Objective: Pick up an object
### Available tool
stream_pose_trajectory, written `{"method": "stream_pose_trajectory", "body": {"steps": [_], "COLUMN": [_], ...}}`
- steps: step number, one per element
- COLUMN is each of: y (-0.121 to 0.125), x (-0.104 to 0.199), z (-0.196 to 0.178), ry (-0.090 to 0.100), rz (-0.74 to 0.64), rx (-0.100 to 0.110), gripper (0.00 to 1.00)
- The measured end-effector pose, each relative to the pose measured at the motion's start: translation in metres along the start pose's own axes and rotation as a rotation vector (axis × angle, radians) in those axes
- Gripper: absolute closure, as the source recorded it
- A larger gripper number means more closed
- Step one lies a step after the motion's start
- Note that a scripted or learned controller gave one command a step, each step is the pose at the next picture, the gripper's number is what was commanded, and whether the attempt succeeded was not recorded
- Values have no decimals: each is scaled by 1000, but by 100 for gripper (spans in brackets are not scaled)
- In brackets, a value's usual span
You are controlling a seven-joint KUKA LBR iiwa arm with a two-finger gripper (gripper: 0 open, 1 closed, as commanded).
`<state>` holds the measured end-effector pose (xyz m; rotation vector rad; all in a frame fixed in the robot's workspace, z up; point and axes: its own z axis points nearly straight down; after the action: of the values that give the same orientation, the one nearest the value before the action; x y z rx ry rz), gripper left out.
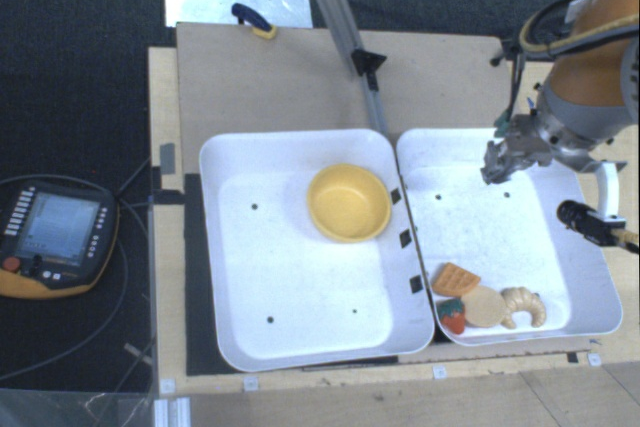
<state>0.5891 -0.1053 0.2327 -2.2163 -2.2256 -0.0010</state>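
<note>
Overhead, the hand [497, 167] hangs above the right bin [520, 225] — finger spread indiscernible.

i can't read any text, label or number from here. the pendant's screen [58, 227] glows, but its contents are too blurred.

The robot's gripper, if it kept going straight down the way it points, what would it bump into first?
Probably just the bare floor of the right-hand shallow white bin. The grey two-finger gripper points down over that bin's upper part, far from the toy food in its lower corner, though height is hard to judge from one view.
</note>
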Motion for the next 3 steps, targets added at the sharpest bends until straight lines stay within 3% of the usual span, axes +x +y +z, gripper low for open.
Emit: {"method": "stream_pose_trajectory", "body": {"steps": [2, 3], "y": [-12, -29], "x": [105, 149], "z": [-15, -2], "ry": [0, 0], "rz": [-1, 0], "rx": [-1, 0], "gripper": [100, 100]}}
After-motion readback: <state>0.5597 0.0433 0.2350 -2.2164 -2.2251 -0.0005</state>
